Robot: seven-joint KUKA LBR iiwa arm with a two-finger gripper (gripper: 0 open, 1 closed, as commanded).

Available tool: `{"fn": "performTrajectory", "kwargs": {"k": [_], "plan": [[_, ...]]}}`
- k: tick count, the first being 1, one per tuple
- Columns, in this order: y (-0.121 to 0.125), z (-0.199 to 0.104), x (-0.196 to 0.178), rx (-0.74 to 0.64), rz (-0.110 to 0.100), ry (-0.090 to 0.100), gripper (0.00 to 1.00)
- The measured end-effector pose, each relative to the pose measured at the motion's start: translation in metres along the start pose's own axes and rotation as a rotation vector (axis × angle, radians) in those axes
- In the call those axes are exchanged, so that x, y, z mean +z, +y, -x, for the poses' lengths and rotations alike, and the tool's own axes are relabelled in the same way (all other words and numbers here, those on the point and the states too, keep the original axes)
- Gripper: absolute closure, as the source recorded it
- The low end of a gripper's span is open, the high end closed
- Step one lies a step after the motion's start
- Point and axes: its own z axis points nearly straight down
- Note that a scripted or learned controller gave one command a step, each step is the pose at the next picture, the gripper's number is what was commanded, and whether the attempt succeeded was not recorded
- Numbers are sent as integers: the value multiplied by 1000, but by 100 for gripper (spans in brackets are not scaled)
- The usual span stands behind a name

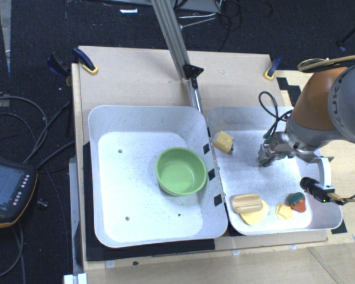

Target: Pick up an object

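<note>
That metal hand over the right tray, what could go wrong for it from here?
1. The hand sits over bare tray floor, so closing there would likely grab nothing.
2. The toy strawberry, yellow piece and bread-like toy crowd the right bin's near edge, so a grab may nudge a neighbour.

The green bowl (180, 171) at frame centre looks like smooth, slightly glossy plastic, sitting in a matt white bin (115, 164) with fine dark speckling. The bench top (136, 78) is pale, unvarnished board, perhaps fibreboard. At upper centre a slanted strut (168, 25) looks like brushed metal.
</note>
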Motion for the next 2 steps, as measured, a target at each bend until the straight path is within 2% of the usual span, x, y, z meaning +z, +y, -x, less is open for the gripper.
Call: {"fn": "performTrajectory", "kwargs": {"k": [1,2], "plan": [[-3,2,-62,0,5,-1,100],[8,1,-111,0,4,-1,100]]}}
